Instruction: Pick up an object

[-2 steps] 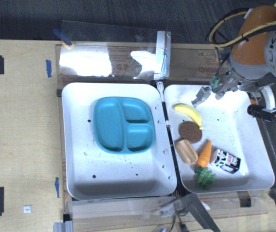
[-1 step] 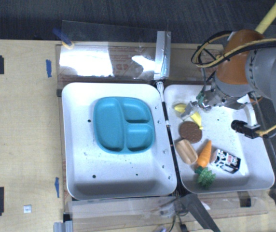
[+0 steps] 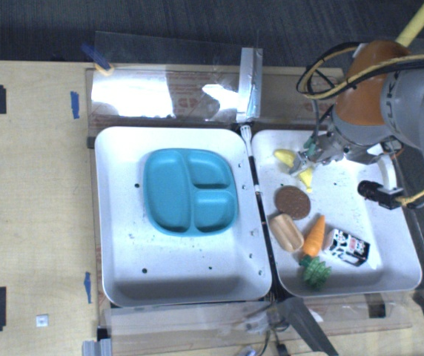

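Toys are crowding the right bin [image 3: 390, 273] along its left side: banana [image 3: 293, 162], brown disc [image 3: 292, 201], hot dog [image 3: 287, 232], carrot [image 3: 314, 235], a small carton [image 3: 348, 247]. Its far right floor is lying open.

Both bins [image 3: 123, 265] are looking like smooth white plastic, faintly glossy. Inside the left bin, the blue tray [image 3: 190, 190] is showing matt plastic. Left of the bins, the bench [image 3: 30, 221] is appearing as pale, matt wood.
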### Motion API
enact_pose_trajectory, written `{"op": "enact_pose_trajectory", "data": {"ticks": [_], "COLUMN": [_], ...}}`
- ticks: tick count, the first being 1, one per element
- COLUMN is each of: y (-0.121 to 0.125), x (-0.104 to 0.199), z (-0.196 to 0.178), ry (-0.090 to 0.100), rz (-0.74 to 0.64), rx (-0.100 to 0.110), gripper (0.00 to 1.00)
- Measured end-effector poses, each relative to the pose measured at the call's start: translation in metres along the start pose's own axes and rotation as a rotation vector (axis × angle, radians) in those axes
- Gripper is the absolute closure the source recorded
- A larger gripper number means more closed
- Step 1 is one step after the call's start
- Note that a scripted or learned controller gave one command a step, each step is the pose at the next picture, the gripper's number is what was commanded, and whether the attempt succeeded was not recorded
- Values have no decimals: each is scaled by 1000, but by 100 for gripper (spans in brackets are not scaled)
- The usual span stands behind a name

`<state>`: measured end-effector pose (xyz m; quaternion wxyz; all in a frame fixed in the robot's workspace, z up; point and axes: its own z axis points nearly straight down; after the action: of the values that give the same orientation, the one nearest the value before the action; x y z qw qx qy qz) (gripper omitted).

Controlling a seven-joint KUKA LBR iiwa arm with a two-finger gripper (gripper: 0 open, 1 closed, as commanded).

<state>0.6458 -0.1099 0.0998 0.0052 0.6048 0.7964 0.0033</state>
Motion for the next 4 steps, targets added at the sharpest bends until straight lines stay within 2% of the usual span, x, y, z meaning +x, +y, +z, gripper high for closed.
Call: {"op": "enact_pose_trajectory", "data": {"ticks": [1, 2, 3, 4], "y": [0, 24, -8, -40], "x": [0, 1, 0, -33], "z": [1, -23, 13, 13], "ry": [0, 1, 4, 4], "rz": [0, -206, -319, -160], "rx": [1, 4, 6, 9], "gripper": [0, 0, 0, 0]}}
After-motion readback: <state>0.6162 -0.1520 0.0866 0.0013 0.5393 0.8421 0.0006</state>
